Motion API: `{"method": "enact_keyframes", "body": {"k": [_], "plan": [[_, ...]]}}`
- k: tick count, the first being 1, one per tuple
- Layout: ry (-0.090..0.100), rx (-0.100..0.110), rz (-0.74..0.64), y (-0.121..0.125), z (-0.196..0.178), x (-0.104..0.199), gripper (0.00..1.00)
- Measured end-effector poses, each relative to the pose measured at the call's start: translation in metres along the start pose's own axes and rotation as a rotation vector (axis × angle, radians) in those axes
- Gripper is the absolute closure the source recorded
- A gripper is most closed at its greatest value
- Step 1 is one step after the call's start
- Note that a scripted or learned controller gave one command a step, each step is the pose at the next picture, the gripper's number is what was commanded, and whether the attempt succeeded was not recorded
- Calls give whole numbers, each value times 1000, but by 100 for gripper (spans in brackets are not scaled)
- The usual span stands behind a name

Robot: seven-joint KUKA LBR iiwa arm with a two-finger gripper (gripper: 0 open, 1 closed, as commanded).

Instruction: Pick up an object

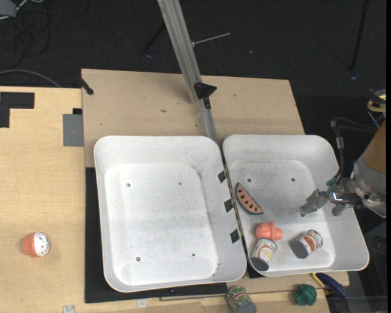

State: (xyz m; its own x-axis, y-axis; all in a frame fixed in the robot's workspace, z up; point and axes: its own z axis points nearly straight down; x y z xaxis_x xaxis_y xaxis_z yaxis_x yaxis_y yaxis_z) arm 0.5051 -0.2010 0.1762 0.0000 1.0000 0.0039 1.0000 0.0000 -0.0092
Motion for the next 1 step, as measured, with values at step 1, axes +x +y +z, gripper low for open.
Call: {"method": "enact_keyframes", "body": {"k": [1], "plan": [[-1,-2,0,-2,44,-1,0]]}}
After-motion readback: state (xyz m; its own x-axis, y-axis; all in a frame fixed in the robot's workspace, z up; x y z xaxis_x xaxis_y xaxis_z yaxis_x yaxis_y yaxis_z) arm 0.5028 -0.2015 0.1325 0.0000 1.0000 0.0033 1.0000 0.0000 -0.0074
